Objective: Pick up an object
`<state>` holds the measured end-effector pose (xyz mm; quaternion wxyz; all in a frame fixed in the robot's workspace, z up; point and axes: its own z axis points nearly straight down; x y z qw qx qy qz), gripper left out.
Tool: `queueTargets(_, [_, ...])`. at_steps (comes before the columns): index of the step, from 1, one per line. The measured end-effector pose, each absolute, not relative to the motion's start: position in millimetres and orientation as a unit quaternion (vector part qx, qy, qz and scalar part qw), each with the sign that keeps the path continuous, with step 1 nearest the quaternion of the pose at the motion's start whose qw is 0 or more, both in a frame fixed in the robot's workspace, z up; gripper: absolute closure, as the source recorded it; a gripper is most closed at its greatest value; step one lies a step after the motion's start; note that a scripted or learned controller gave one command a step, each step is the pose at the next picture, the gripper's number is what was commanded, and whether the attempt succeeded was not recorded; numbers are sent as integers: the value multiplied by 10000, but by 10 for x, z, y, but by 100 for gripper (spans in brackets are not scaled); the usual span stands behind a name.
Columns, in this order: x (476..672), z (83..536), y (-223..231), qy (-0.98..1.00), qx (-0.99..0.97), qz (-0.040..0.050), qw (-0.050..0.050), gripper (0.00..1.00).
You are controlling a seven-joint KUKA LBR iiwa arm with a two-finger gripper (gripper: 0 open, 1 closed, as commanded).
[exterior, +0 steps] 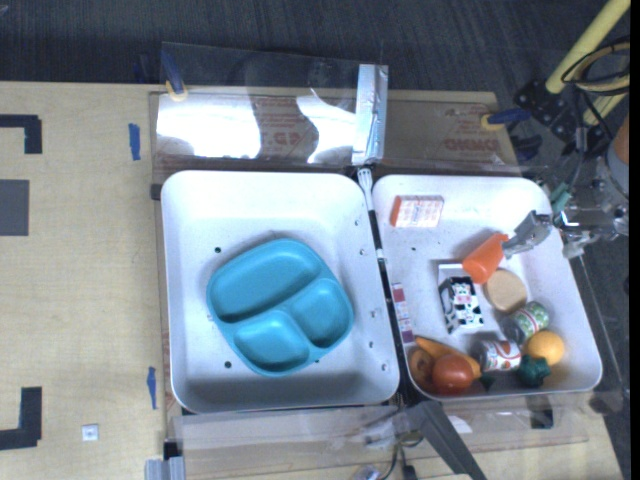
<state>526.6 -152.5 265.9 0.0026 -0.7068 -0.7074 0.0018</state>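
two shallow white bins are counted side by side. in the left bin (190, 208) one blue divided plate (280, 306) is seen, with three compartments. the right bin (460, 190) holds the candidates for picking: one small orange-and-white packet (417, 211) near the far wall, one black-and-white carton (461, 305) near the middle, one red tomato-like piece (452, 373) touching an orange piece at the near left corner, one small can (499, 353), one tan round piece (506, 290), one green-labelled can (530, 319), one yellow-orange fruit (545, 347), and one orange cone-shaped piece (484, 258).

the gripper (528, 232) is placed at the right bin's far right side, just beside the orange cone-shaped piece; whether it is open or closed cannot be told, and nothing is clearly seen in its hold.

the step in hand is judged to be the approach. it is best done by one piece with free space around it being chosen, such as the cone or the packet, and the crowded near corner being avoided, since neighbours there could be struck or nudged.
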Motion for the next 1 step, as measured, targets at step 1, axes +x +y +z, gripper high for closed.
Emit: queueTargets(1, [5750, 1808, -1487, -7555, -6552, 32, 63, 0])
